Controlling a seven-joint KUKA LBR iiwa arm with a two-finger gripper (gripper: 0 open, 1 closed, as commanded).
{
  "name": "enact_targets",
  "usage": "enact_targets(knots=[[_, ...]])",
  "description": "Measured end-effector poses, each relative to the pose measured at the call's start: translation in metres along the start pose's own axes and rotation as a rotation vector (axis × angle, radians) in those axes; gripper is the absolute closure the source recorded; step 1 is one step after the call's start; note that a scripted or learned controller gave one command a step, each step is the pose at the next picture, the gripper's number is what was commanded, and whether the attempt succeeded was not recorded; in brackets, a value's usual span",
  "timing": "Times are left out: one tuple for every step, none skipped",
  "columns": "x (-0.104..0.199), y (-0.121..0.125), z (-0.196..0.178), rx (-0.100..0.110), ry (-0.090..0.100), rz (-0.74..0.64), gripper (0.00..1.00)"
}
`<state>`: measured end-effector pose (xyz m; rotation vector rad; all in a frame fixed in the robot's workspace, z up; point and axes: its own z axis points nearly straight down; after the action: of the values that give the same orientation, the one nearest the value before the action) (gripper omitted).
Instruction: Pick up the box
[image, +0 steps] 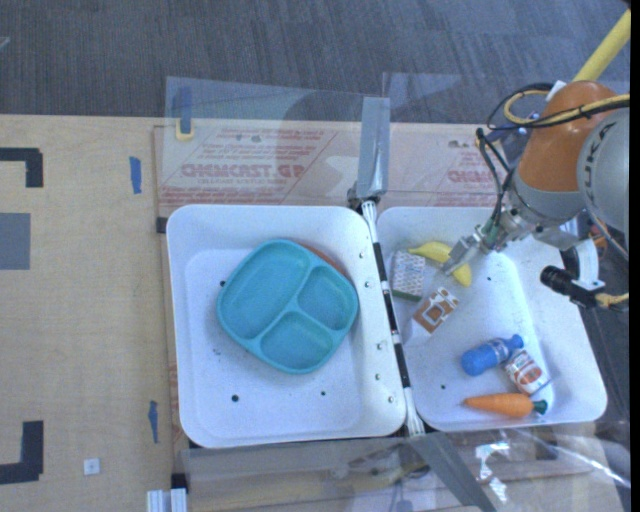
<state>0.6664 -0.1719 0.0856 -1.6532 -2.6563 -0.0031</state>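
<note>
The gripper, its opening not discernible, is poised by the banana; the box nearby could be missed.

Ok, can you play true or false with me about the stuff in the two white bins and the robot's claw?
1. The blue divided plate lies in the left bin. True.
2. The carrot sits in the left bin. False: it lies in the right bin, near the front edge.
3. The claw is over the right bin, near the banana. True.
4. The little box is held up by the claw. False: it lies on the bin floor, below the claw.
5. The blue bottle lies beside the carrot's bin-mates. True.
</note>
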Motion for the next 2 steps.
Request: enact_targets(knots=[[0.063, 0.033, -0.060, -0.010, -0.015, 0.092, 0.00], [0.100, -0.037, -0.002, -0.007, -0.012, 0.109, 0.00]])
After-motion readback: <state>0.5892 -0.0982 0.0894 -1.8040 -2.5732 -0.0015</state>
